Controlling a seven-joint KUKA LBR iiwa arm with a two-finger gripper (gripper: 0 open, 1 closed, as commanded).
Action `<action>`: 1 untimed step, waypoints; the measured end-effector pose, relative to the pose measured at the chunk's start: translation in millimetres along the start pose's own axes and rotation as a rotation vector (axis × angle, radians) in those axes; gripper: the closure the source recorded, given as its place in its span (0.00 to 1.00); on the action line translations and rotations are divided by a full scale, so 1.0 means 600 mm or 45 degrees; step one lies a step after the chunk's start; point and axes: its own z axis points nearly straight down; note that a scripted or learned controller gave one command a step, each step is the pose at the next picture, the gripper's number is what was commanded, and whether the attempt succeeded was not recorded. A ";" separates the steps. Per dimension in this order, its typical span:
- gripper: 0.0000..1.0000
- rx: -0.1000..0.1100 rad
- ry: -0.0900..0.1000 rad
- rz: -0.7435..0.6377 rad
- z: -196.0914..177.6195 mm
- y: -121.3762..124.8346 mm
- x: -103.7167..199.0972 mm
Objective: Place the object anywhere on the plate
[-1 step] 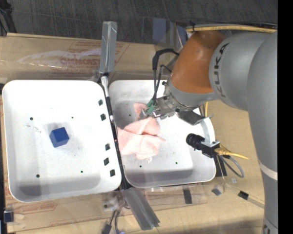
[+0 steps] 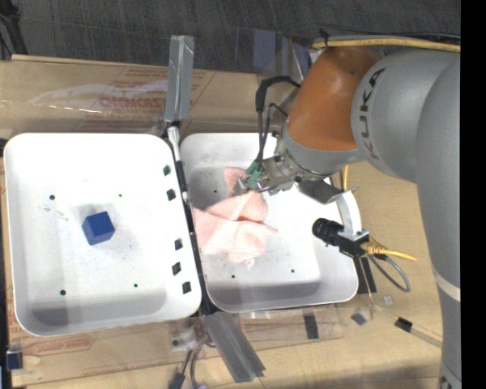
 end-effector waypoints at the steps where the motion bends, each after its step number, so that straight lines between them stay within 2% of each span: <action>1: 1.00 -0.001 -0.002 -0.517 -0.012 0.067 0.048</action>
